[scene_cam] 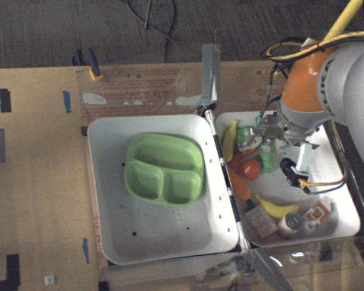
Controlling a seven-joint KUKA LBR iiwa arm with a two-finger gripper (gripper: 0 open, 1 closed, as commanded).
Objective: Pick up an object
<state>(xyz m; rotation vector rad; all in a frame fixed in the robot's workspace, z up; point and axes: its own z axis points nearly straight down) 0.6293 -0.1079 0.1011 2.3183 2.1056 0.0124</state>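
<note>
My gripper [262,145] hangs low over the upper left part of the right bin [332,216], right above a cluster of toy food. Under and beside it lie a green item [267,160], a red tomato [251,168] and a small green-and-white piece [245,135]. A yellow banana [230,140] leans against the bin's left wall, and an orange carrot [239,184] lies below it. The wrist hides the fingers, so nothing can be seen held.
The left bin [113,230] holds a green divided plate [164,168]. At the front of the right bin lie a second banana [276,208], a brown packet [261,223], a small bottle [289,224] and an orange-and-white box [316,214]. A black cable [305,183] loops off the wrist.
</note>
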